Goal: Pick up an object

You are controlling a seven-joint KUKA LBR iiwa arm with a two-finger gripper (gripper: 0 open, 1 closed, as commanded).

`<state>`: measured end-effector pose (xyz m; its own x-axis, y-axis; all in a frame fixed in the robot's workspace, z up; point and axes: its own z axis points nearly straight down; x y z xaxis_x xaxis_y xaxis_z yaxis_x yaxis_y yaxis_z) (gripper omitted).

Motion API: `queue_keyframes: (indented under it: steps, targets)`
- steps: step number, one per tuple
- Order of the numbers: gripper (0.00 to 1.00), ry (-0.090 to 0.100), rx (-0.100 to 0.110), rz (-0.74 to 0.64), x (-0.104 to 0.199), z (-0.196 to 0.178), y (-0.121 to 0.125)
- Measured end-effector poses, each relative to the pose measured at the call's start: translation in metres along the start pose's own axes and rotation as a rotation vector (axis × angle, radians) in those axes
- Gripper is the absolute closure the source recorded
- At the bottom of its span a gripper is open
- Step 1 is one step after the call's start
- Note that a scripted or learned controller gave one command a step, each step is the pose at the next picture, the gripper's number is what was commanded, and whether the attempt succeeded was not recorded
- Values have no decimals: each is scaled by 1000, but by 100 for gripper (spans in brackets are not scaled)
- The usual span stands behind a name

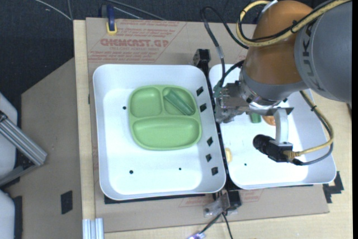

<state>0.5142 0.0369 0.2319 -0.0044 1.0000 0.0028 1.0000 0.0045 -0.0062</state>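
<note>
My gripper (pixel 225 104) hangs low over the left side of the right bin (pixel 279 173), close to the wall between the two bins. The arm's orange band and grey wrist cover much of that bin. Just right of the gripper, a small green object (pixel 255 117) and a small orange object (pixel 269 119) peek out from under the wrist on the bin floor. In the left bin (pixel 112 165) lies a green divided plate (pixel 165 117) with a darker green object (pixel 179 101) in its upper right compartment.
A black connector with a yellow cable (pixel 274 148) sticks out from the arm over the right bin. Black clips (pixel 210 143) line the seam between the bins. Cardboard (pixel 134 39) lies beneath both bins, with a blue-and-yellow clamp (pixel 111 18) at its back left.
</note>
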Motion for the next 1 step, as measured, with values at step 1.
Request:
queue_keyframes:
  steps: [1]
  targets:
    - [100,0,-2,-1,50,-1,-14]
